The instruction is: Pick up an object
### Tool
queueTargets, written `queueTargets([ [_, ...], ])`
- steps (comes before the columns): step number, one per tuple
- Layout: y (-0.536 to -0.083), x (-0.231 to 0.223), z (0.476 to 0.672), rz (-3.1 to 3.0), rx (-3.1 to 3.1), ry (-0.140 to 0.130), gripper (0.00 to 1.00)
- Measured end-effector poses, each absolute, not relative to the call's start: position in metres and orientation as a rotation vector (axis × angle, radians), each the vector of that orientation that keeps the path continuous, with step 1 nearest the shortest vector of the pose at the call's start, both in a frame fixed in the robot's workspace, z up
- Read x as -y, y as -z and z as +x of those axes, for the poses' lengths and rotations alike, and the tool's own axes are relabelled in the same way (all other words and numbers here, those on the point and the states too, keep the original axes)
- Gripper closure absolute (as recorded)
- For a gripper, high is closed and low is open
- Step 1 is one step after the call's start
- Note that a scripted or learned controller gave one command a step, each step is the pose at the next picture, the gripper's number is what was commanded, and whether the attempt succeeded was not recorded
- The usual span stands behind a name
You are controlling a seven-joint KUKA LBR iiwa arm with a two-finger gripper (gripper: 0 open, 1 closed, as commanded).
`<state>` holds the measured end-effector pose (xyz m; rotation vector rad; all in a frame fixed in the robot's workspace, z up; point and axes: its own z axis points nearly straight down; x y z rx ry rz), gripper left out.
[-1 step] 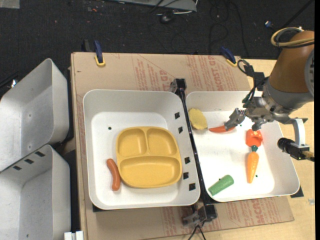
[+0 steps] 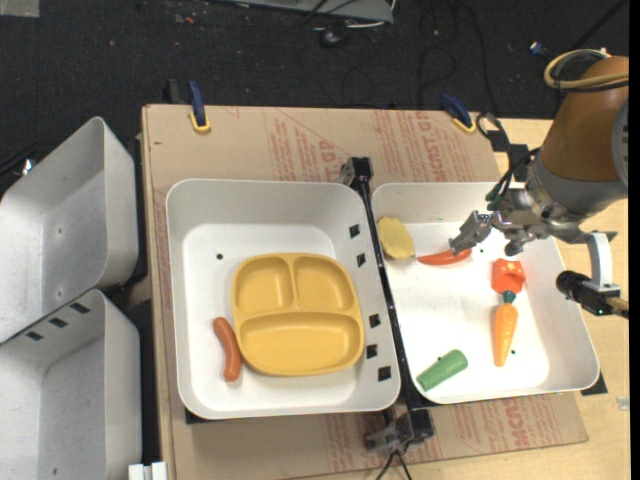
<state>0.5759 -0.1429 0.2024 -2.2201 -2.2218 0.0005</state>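
The gripper (image 2: 490,230) hung with fingers spread just right of the chili (image 2: 443,258) — lying beside the lemon (image 2: 396,238) in the right bin (image 2: 560,373) — a light, slick, curved toy best pinched mid-body.

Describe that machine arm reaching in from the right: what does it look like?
The arm is thick and rounded, grey metal with a broad orange band above the wrist. A dark cable loops over its top. It narrows to a cluster of grey and black parts ending in a small dark pincer with two thin fingers.
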Motion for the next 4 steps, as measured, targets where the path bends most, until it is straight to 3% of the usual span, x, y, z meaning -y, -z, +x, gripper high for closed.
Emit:
queueTargets([
  [2, -0.089, 0.138, 0.569, -2.219, 2.216, -0.005, 0.00],
  [3, -0.102, 0.139, 0.571, -2.225, 2.219, 0.000, 1.00],
  [4, -0.152, 0.145, 0.564, -2.228, 2.222, 0.004, 1.00],
])
